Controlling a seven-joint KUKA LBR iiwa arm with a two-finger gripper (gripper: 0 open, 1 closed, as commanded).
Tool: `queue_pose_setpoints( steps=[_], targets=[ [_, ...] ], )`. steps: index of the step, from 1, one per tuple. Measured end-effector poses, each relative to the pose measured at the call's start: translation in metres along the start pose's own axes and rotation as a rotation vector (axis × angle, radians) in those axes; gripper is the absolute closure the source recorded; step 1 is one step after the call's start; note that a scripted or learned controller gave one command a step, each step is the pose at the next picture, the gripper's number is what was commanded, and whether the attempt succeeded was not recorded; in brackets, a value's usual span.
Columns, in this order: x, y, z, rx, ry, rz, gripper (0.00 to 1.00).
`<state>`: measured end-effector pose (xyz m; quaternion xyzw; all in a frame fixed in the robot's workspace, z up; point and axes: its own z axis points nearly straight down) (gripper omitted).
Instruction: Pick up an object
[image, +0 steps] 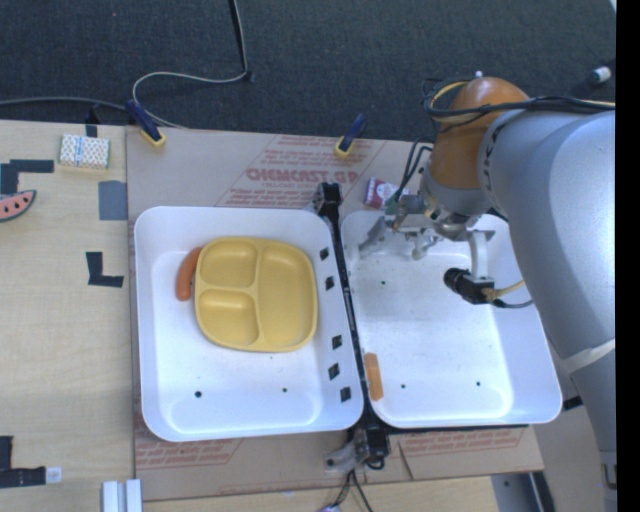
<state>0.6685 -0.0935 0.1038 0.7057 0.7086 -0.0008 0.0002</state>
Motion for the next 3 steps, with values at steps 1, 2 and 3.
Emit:
queue_pose_setpoints(
  steps=[1,2,3],
  targets=[
    [-0.0004,-0.0002,0.0189,0.0,0.0,0.002,0.0],
    [0.0,0.0001,0.0092,0.0,-0.001,0.001,1.0],
    [0.0,0.0,0.0093,0.0,-0.001,0.001,0.0]
  ],
)
